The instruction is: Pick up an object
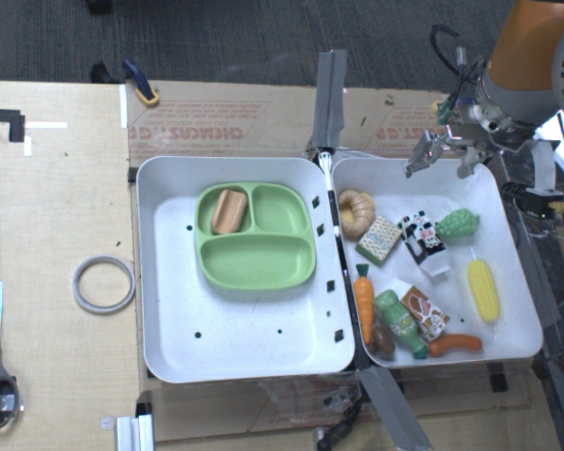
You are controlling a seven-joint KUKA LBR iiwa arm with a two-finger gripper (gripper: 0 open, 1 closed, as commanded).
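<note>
**A:** Where's the pincer (445,154) now?

**B:** Over the far rim of the right bin (508,216), fingers spread, nothing between them. The toys all lie nearer the camera than it does.

**A:** What could spoil a grab from here?

**B:** Crowding, mostly. The carrot (364,304), the green packet (399,318), the red-and-white carton (427,312) and the orange chili (456,345) sit touching or nearly so at the near end. Fingers dropping there would likely land on two things at once or push one aside. The carrot also lies against the bin's left wall, so one finger may hit the wall.

**A:** And the easier picks?

**B:** I'd judge the corn cob (484,290): it lies by itself toward the right wall, yellow, long and rounded. It could roll if pinched along its length. The green bumpy toy (457,223) just beside the black-and-white cow figure (422,234) is also fairly free.

**A:** The left bin (160,280)?

**B:** A green divided plate (257,266) with a bread roll (229,210) in one compartment, well apart from the arm.
</note>
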